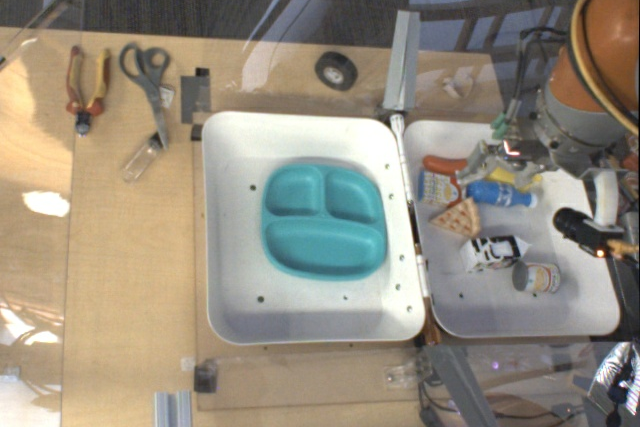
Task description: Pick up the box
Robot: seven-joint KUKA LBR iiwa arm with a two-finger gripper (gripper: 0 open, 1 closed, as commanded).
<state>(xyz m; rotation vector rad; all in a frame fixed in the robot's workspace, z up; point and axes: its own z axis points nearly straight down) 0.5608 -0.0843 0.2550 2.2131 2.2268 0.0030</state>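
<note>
Item 1: small dark block (205, 376) on the bench (120, 245), nearest my camera, in front of the teal divided plate (324, 219) and to its left.

Item 2: left bin (225, 300), white; the plate lies at its middle.

Item 3: right bin (590, 310), just right of the plate's bin. I count these in it:
- box (437, 187), small and pale, lying at the side nearest the plate
- red sausage (443, 164), just behind the box
- pizza slice (458, 217), just in front of the box
- blue bottle (500, 195), on its side, right of the box
- black-and-white object (494, 252)
- can (538, 277), farthest forward

Item 4: gripper (505, 151), above the bin's far part, right of the plate and beyond the blue bottle, apart from the box. I cannot tell whether it is wide or narrow, and I see nothing held.

Item 5: scissors (148, 80), red-handled pliers (85, 87) and tape roll (336, 70), on the bench behind the plate.
</note>
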